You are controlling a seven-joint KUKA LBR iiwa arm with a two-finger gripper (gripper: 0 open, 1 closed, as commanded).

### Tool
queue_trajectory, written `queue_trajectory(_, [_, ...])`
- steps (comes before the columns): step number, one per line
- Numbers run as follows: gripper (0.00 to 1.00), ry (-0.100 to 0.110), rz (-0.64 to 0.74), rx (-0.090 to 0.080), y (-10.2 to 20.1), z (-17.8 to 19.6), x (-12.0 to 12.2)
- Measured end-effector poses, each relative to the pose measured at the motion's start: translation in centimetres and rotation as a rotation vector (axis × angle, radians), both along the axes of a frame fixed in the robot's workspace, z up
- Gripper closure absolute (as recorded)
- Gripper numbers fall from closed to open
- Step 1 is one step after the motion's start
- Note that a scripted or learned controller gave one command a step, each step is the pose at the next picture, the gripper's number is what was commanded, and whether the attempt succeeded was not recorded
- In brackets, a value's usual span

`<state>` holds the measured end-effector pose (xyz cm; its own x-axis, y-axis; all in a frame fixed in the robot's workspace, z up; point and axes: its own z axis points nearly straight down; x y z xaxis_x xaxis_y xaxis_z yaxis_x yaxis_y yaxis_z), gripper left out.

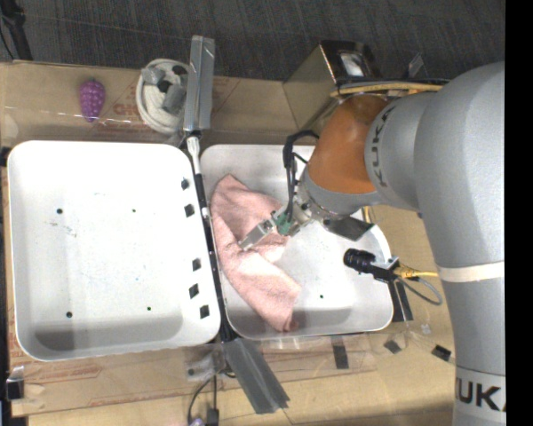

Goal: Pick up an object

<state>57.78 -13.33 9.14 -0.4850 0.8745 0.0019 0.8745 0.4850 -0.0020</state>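
- Tool (259,232) sits low over the cloth (249,251) in the right bin (355,313), mid-frame; metal finger tips lie on the pink fabric, pointing lower left.
- Can't tell how far the fingers are apart, or whether any fabric is between them. No grip confirmed.
- Cloth is crumpled along the right bin's left wall, running from centre toward lower centre; likely bunched there, so folds give an edge to pinch.
- Arm (400,158) comes in from the right, wrist tilted down to reach across the bin.
- Left bin (35,238) holds nothing to grab.
- Purple toy (91,98) and tape roll (164,96) sit on the bench (44,87), upper left, outside both bins.
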Motion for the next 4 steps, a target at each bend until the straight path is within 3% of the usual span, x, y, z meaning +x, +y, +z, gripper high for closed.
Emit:
queue_trajectory(1, [1.00,0.001,0.005,-0.001,0.0,1.0,0.1])
queue_trajectory(2, [1.00,-0.002,-0.058,-0.001,5.7,10.1,2.5])
queue_trajectory(3, [0.00,-0.001,-0.059,-0.001,5.6,10.1,2.5])
queue_trajectory(4, [0.00,-0.001,-0.119,-0.001,1.3,0.0,-1.4])
